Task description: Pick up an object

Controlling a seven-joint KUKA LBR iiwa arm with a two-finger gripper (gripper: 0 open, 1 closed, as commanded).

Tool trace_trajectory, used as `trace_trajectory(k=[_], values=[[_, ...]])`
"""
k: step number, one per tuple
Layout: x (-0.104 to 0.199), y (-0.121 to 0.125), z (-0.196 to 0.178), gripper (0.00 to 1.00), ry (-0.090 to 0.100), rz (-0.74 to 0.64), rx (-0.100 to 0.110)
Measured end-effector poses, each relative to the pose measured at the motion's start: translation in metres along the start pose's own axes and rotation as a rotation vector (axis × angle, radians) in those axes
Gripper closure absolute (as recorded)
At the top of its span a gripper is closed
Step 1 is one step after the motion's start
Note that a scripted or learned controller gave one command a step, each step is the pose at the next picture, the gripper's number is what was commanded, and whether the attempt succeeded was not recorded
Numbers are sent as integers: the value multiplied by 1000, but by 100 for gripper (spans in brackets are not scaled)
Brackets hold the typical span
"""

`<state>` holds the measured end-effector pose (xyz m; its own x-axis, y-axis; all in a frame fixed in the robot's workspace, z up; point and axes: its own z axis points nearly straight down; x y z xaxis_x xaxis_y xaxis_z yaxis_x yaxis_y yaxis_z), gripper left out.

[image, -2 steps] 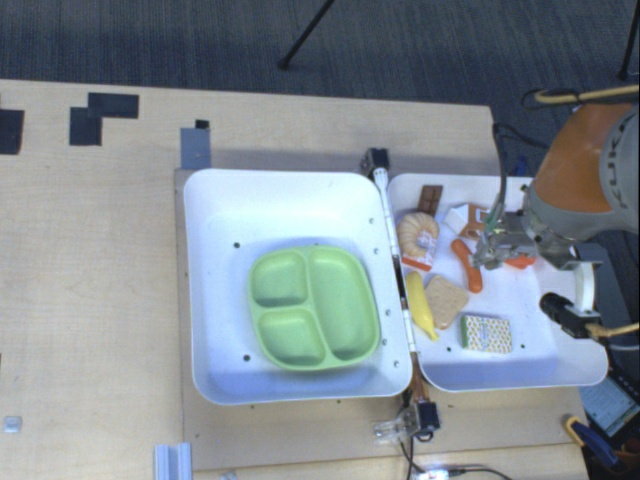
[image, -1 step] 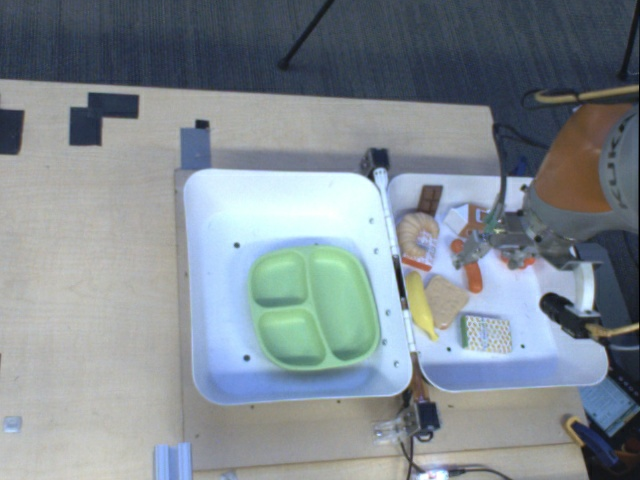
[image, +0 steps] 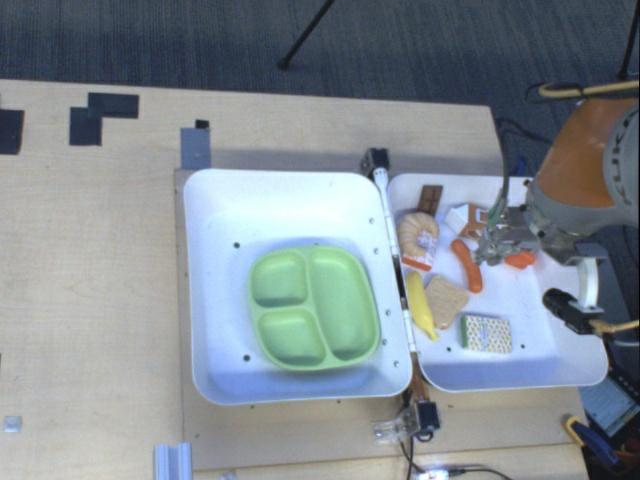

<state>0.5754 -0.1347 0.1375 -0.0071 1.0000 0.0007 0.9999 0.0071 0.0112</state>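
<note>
Toy food lies scattered in the right bin (image: 560, 368): a sausage (image: 467, 265) near the middle, a banana (image: 421, 308) along the left wall, a bread slice (image: 446, 301) beside it. The gripper (image: 497, 240) hangs over the bin's far right part; whether it grasps anything cannot be told. A green tray (image: 313, 307) sits in the left bin (image: 210, 268).

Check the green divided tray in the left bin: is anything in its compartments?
Empty. The green divided tray lies flat in the left bin, and all three compartments show bare green floor. The food items sit in the right bin.
</note>
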Motion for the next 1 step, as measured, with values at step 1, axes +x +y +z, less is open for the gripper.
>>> trace_trajectory(k=[1], values=[[0,0,0,0,0,0,0]])
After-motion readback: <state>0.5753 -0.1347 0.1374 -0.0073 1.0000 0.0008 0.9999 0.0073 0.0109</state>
